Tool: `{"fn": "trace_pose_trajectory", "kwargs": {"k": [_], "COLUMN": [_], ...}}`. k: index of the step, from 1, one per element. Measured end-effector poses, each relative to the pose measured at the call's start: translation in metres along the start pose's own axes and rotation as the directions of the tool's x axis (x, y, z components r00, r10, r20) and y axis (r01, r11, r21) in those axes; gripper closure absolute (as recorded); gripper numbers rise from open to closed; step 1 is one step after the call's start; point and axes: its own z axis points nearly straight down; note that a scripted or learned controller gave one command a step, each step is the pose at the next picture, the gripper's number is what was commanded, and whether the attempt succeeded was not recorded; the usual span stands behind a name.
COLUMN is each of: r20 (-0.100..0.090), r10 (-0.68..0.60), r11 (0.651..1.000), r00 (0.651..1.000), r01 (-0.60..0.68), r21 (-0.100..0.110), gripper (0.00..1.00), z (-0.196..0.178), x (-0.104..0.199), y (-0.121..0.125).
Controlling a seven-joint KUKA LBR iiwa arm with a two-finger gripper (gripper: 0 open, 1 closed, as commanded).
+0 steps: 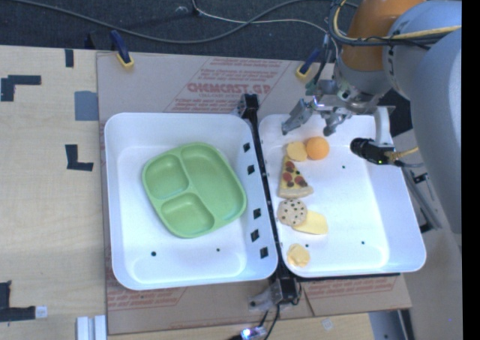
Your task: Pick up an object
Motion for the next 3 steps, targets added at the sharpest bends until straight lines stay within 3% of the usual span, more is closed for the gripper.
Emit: {"fn": "trace_pose_trajectory", "kwargs": {"k": [1, 3], "r20": [0.001, 0.002], "r10": [-0.003, -0.002], "r11": [1.0, 1.0], "r00": [1.0, 1.0], "r01": [0.003, 0.003], "r21": [-0.015, -0.013], "gripper": [0.0, 0.0], "z": [-0.009, 0.096], "x": [0.0, -0.009], "y": [0.003, 0.0]}}
